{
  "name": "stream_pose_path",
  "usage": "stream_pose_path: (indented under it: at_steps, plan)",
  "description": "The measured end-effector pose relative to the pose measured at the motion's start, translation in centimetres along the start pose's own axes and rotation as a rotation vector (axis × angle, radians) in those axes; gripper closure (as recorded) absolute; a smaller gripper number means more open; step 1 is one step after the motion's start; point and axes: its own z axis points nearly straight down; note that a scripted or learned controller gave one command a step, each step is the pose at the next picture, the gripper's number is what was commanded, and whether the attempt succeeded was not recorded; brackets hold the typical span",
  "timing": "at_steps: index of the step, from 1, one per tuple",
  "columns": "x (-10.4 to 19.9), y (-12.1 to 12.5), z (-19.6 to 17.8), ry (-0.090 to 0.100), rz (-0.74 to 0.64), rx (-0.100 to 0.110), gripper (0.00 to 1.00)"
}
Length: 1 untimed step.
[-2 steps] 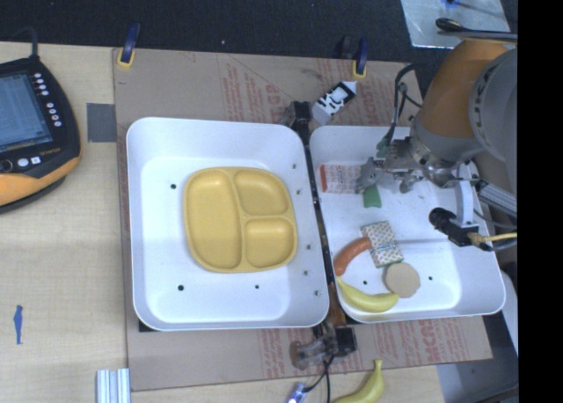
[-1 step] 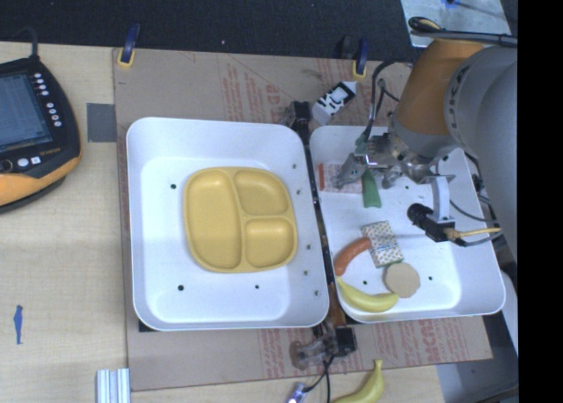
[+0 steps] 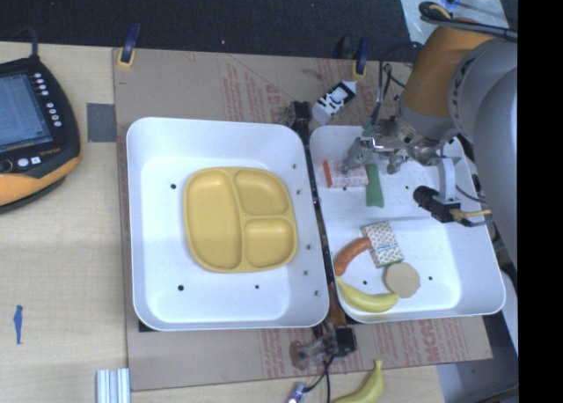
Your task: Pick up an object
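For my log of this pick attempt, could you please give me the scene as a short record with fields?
left bin: holds a yellow divided plate
right bin: green stick, orange sausage shape, patterned packet, tan disc, banana
gripper: over the right bin's far end, beside the green stick
outside the bins: second banana on the bench's near side

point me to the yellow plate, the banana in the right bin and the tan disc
yellow plate (image 3: 239,218), camera view, middle by its dividers
banana (image 3: 366,301), camera view, middle of its curve
tan disc (image 3: 404,281), camera view, centre of its top
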Motion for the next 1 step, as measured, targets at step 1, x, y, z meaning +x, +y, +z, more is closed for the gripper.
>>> stream_pose_path:
  at_steps: [1]
  plan:
    - [-1.61,-1.69,-0.05,0.000,0.001,-0.005,0.00]
